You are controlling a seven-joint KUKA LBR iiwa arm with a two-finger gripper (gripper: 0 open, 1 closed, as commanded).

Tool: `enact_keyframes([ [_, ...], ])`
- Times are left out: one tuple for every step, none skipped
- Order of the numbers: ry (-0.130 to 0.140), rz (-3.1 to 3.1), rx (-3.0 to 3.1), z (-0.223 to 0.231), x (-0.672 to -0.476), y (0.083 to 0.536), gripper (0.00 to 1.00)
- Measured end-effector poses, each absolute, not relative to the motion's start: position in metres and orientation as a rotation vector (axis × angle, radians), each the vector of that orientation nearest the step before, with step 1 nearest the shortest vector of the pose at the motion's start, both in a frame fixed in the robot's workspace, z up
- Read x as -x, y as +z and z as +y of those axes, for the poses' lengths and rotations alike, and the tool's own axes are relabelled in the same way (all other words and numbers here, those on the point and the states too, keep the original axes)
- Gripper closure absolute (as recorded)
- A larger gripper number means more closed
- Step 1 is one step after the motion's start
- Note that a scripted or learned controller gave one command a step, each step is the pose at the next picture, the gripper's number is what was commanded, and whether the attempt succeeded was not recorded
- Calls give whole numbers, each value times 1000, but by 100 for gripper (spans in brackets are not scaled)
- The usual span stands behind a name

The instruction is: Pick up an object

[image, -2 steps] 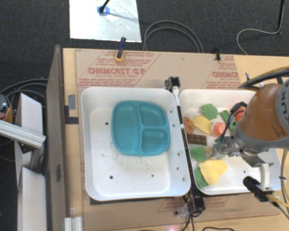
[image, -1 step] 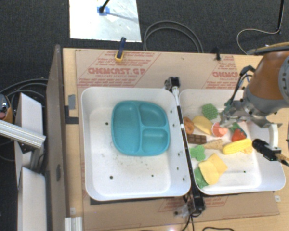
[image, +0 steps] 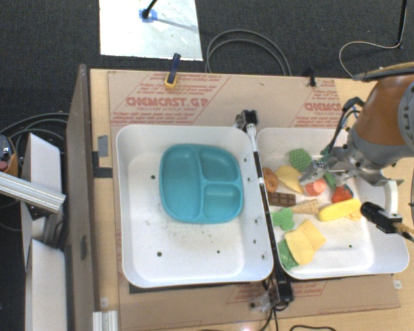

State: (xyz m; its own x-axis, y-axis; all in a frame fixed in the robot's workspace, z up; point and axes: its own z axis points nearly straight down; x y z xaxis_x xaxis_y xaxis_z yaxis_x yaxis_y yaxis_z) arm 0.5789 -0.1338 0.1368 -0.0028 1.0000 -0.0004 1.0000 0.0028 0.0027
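Gripper: the gripper (image: 322, 172) hung low over the right bin (image: 386, 254), its tip down among the toy food near the bin's middle; whether it was released or clenched could not be told, since the wrist hid that part.
Arm: the grey arm (image: 393, 119) with its orange band came in from the right, bent down over the bin's far right portion.
Nearest object: a small red piece (image: 316, 187) lay just under the tip, touching or nearly so; which, I could not tell.
Neighbours: a green knobbly piece (image: 300, 158) sat just beyond it, a pale yellow wedge (image: 288, 178) to its left, a yellow corn-like piece (image: 339, 210) and another red piece (image: 342, 194) close on the near side.
Crowding: the pieces lay tight together, so a clean grasp probably called for a straight descent centred on one piece.
Risk: a skewed approach would likely shove neighbours aside or pinch two at once.
Left bin: the left bin (image: 141, 254) held a teal divided plate (image: 200, 183), well apart from the work.
Desk: both bins rested on the desk (image: 193, 95).
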Motion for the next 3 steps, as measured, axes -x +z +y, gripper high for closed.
enact_keyframes([
  [2, 2225, -2215, -110, -583, 83, 0],
  [-31, 2247, -2227, -139, -634, 83, 0],
  [-22, 2239, -2222, -138, -635, 93, 100],
])
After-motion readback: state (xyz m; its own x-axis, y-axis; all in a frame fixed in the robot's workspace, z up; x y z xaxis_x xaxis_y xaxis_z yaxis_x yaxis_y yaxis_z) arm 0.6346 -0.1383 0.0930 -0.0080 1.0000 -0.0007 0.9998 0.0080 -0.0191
